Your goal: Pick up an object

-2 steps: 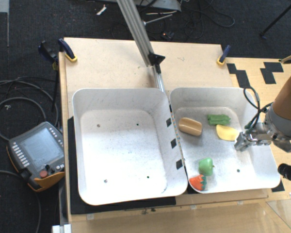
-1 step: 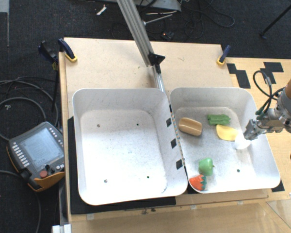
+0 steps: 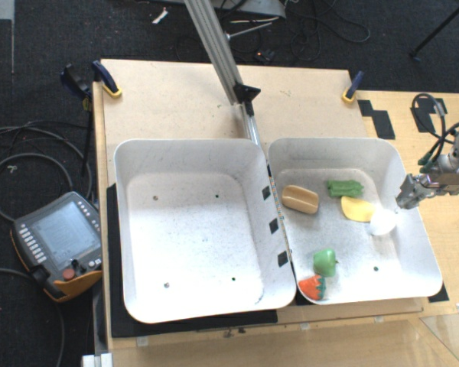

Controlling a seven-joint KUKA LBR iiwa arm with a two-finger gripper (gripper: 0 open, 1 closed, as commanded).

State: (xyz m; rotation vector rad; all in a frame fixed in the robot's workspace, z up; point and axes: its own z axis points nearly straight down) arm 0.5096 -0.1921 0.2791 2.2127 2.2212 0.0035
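We see right bin [image 3: 413, 281] holding tan bread piece [image 3: 300, 199], green item [image 3: 344, 187], yellow piece [image 3: 356, 209], white ball [image 3: 382, 222], green-and-red piece [image 3: 320, 272] at 6 o'clock. Left bin [image 3: 138, 205] beside it. Gripper [image 3: 408, 194] at bin's 3 o'clock rim, near ball; we cannot tell grip state.

Two bins sit side by side on the desk [image 3: 176, 102], the left bin [image 3: 138, 167] filling the frame's middle and the right bin [image 3: 390, 281] to its right, their walls touching. In the right bin, a bun [image 3: 300, 199] lies near the dividing wall, a pepper [image 3: 344, 187] right of it, a wedge [image 3: 356, 209] just below that, with a ball [image 3: 382, 222] touching it. Toward the lower edge lies a sprout [image 3: 325, 262], a berry [image 3: 312, 287] just below. The hand [image 3: 408, 196] hangs over the right rim. A pendant [image 3: 57, 243] lies on the floor at left.
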